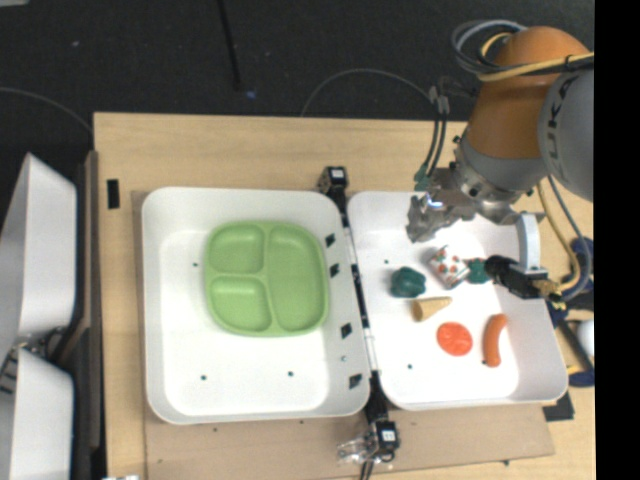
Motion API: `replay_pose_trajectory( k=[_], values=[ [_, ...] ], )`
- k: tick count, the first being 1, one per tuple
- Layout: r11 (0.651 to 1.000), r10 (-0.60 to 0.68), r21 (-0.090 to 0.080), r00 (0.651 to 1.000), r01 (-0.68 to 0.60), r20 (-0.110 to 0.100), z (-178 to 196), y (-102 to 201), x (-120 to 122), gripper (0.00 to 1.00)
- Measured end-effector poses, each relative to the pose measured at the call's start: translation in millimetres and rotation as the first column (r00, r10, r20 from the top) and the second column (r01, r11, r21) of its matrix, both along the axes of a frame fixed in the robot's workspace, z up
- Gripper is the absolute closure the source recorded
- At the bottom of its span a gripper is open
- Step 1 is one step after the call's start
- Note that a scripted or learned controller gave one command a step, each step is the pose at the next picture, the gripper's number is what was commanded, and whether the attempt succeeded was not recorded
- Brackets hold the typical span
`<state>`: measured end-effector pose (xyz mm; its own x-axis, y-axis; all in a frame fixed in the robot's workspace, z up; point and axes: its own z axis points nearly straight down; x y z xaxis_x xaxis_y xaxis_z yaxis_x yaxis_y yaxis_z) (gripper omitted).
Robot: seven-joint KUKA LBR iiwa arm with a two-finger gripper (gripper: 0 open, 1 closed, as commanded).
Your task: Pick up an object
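Faintly, "KU" lettering on the grey arm (572,118).

A pale wooden bench (230,148) stands on a dark floor (200,38) crossed by thin black cables (225,28), with white boxes (45,238) at left.

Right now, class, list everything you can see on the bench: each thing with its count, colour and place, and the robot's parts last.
Shallow plastic bin: two, white, side by side on the bench.
Divided plastic plate: one, light green, in the left-hand bin.
Rounded lump: one, dark teal, right-hand bin.
Wedge-shaped piece: one, tan, below the teal lump.
Round disc: one, red-orange, right-hand bin.
Sausage-shaped piece: one, orange, right of the disc.
Small patterned item: one, white and red, under the gripper.
Gripper: one, grey, above the right-hand bin.
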<state>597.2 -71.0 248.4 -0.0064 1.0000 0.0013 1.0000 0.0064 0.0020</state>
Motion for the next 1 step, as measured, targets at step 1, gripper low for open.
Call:
replay_pose_trajectory(
  k=[1],
  values=[
    [1.0, 0.001, 0.0, 1.0, -0.001, -0.001, 4.2, 59.8, -9.3, 1.0]
  ],
)
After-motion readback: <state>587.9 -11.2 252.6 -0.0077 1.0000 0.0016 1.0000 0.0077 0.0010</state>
